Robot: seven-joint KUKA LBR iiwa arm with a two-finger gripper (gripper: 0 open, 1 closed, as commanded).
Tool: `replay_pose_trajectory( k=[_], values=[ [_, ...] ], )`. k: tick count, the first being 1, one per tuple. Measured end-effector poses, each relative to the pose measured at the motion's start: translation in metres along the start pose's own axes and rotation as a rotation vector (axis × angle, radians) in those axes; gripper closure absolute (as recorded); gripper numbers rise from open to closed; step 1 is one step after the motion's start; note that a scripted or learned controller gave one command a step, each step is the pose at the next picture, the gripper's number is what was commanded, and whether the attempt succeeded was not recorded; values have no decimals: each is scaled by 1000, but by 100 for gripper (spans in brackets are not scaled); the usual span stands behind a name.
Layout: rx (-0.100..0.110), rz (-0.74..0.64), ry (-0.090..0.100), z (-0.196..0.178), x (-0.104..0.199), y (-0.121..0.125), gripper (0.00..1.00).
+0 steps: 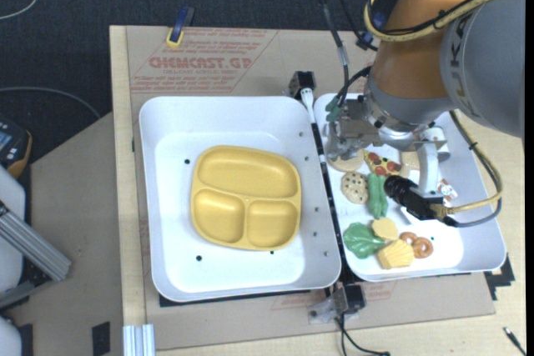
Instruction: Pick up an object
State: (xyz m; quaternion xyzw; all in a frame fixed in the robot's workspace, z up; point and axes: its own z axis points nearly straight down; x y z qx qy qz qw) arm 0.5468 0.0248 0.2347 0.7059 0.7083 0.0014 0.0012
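right bin (480, 250) | arm (434, 37) hides toys | gripper (346, 137) grip unclear

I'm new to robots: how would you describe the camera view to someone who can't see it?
A grey and orange robot arm reaches down into the right bin, over small toy foods: a cookie, green leaves, a pretzel. The left bin holds a yellow divided plate.
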Motion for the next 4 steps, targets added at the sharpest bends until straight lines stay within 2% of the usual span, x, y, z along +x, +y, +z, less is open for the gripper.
replay_pose_trajectory(
  k=[1,2,3,4],
  values=[
    [1,3,-2,2,-4,5,100],
    [9,3,0,21,3,-2,100],
    [-1,2,-1,0,-3,4,100],
    [9,4,0,21,1,-4,100]
  ],
)
